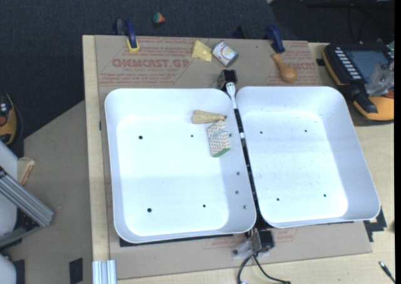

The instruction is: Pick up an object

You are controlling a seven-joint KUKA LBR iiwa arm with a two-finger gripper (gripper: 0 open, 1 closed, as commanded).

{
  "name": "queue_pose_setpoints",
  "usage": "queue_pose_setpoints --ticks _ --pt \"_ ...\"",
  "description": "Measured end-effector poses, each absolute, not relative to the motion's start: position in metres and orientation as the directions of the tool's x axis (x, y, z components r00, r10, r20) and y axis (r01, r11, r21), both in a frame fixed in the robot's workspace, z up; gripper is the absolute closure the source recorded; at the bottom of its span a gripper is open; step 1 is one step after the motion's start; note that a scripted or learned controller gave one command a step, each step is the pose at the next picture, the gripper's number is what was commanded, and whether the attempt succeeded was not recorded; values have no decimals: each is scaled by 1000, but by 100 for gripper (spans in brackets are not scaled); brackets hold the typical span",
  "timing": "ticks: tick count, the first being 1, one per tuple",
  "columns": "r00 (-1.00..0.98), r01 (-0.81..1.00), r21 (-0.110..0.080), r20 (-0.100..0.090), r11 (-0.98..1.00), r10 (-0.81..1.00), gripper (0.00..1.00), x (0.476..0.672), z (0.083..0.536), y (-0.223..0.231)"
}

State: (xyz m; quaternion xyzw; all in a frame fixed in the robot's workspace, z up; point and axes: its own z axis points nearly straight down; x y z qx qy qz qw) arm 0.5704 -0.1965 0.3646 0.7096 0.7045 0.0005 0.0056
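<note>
1. Tan cone-shaped piece (208, 116) lies on its side in the left shallow white plastic bin (125, 170), in that bin's upper right part, with its narrow end pointing towards the right bin.
2. Just below it, touching or nearly so, is a small white packet with a green dotted pattern (218, 138), lying flat and slightly tilted, close to the left bin's right wall.
3. The right shallow white plastic bin (351, 151) sits edge to edge with the left one; a thin black strip (241, 145) runs along the seam between them.
4. Both bins rest on a brown cardboard sheet printed with red lettering (156, 62), which is fixed at its far edge by two blue clamps (131, 33) and (274, 38).
5. On the cardboard beyond the bins lie a yellow wedge-shaped block (202, 51) and, just beside it, a small white and grey box (225, 54).
6. Further right on the cardboard, well apart from those two, lies a brown wooden object with a rounded head (284, 68).
7. A yellow and black handheld control pendant (358, 73) rests on the bench at the right edge.
8. A tiny multicoloured ball (158, 18) lies on the dark carpet (62, 0) beyond the bench.
9. Black cables (254, 264) trail out from under the bins at the near edge.
</note>
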Motion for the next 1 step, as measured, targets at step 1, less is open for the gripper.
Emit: queue_pose_setpoints --ticks 1 --pt "5 1000 9 -6 -5 1000 100 523 421 -227"
